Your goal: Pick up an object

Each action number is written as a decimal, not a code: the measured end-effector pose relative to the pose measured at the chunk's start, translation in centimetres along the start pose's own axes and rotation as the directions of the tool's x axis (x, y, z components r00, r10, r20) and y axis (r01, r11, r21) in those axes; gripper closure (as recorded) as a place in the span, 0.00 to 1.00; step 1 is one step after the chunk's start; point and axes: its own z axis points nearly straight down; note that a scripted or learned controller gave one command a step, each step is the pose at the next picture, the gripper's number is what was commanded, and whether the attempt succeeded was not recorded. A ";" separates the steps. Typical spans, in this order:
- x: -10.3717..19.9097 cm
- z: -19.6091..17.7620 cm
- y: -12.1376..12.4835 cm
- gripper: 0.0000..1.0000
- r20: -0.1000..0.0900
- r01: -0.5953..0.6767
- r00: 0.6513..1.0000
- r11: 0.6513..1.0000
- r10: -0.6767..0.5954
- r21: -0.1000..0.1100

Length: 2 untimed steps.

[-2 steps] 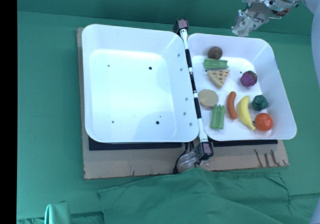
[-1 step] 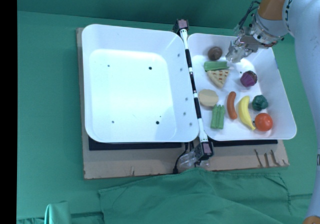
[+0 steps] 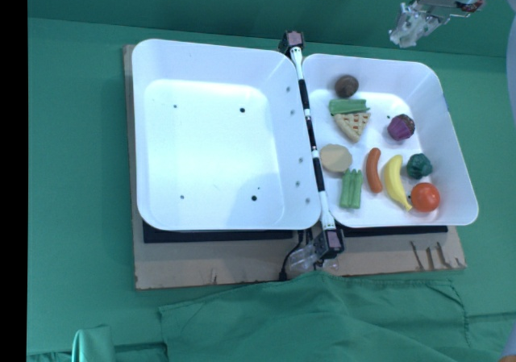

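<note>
Up at top right, the end effector (image 3: 407,34) hangs above the tabletop (image 3: 72,151), seemingly holding nothing; its opening I cannot tell. Toy foods, banana (image 3: 393,181) included, lie in the right bin (image 3: 451,159).

Two white bins (image 3: 214,62) — the right one (image 3: 451,183) holding nine toy foods (image 3: 375,160).

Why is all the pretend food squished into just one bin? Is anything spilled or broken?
Nothing is spilled or broken. The toy food, like the banana and tomato, lies neatly inside the right bin.
</note>
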 end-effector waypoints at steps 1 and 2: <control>1.1 1.2 -2.5 1.00 -0.004 -0.004 1.000 1.000 0.004 0.021; -0.6 12.3 -0.9 1.00 -0.006 -0.005 1.000 1.000 0.005 0.030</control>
